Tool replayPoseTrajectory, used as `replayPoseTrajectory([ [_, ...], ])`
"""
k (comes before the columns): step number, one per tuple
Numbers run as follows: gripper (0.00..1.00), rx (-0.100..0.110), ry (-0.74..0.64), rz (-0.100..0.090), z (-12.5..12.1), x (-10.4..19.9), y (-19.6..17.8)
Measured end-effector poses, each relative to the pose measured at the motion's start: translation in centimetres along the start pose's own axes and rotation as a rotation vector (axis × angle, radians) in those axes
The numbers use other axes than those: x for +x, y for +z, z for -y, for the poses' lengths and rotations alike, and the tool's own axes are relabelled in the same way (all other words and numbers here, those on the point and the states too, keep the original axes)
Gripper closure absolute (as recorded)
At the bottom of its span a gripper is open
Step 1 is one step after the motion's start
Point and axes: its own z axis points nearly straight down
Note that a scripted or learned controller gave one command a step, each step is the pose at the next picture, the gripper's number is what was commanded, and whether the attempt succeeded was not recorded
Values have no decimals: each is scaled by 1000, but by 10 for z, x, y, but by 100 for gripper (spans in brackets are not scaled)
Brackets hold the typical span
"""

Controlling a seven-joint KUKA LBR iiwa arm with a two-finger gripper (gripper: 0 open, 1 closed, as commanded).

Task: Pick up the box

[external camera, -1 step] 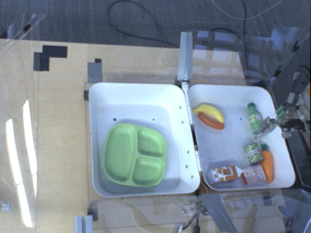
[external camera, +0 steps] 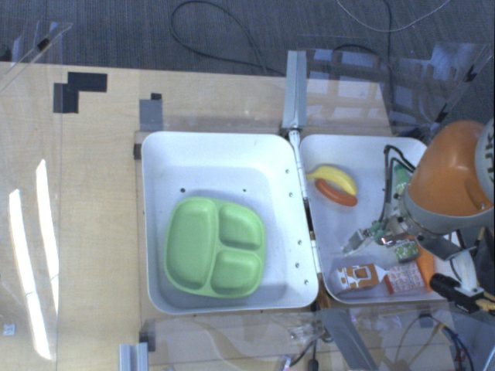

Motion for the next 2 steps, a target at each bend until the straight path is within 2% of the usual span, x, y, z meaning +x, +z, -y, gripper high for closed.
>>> replayPoseTrajectory([
  [1,0,-11,56,5,-93,-46,50],
  [2,0,-10,39,7,-141,-114,51],
])
